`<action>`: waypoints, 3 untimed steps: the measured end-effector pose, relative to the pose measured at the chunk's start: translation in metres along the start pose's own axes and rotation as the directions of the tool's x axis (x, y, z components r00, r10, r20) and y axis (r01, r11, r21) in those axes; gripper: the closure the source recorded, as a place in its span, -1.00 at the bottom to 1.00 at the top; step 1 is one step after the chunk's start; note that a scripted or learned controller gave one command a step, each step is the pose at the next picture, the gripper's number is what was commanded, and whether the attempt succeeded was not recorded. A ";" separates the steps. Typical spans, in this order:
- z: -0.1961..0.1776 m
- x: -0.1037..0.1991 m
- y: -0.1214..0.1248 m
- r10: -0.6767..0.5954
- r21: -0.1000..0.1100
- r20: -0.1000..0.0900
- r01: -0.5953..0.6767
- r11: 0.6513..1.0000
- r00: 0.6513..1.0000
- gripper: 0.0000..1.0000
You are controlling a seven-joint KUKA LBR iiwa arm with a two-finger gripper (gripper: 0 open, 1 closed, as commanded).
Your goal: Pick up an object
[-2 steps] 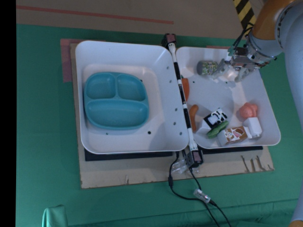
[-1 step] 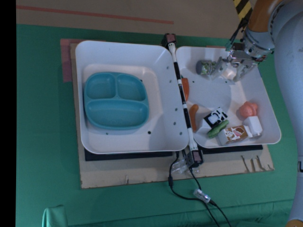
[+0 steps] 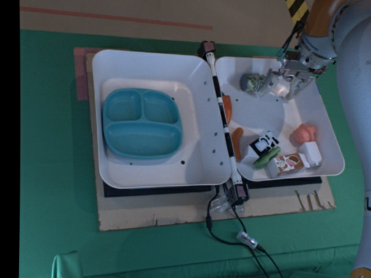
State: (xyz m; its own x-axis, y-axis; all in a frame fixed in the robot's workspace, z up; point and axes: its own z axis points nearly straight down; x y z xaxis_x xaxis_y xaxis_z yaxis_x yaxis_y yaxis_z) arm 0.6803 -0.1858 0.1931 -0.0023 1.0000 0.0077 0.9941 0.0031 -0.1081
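A blue divided plate sits in the left bin. In the right bin, a small grey-green object lies near the far edge, just left of the gripper. The gripper hovers low over the far corner, fingers spread, nothing visible between them.
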 end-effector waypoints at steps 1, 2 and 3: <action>0.007 0.038 -0.033 0.007 -0.107 0.010 -0.006 0.994 1.000 -1.00; 0.020 0.017 -0.118 0.010 -0.128 0.016 -0.008 0.992 1.000 -1.00; 0.022 0.031 -0.140 0.010 -0.133 0.019 -0.007 0.991 1.000 -1.00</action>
State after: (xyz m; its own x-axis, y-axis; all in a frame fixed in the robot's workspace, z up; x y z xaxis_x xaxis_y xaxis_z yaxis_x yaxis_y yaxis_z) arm 0.5384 -0.1551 0.1868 0.0056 0.9999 -0.0118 0.9997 -0.0053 0.0254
